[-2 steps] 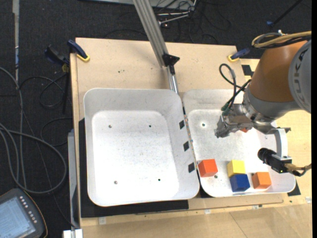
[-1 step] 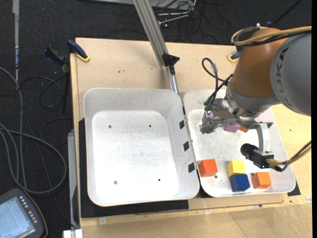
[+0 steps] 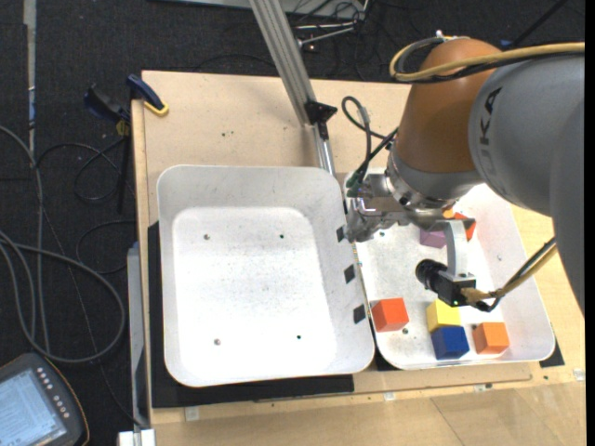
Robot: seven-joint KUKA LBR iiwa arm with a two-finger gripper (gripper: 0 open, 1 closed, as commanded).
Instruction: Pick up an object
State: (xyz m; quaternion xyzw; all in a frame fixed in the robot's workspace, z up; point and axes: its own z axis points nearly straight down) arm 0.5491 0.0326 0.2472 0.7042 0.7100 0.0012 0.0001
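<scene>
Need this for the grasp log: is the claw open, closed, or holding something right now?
Claw: cannot be told; it sits low at the right bin's left wall, under the wrist.

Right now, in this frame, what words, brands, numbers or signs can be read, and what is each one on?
"KUKA": dark letters on the shell of the grey arm, seen at a slant and only partly legible.
Screen of the handheld panel at the lower left: its content is too small and blurred to read.
No other lettering can be made out.
</scene>
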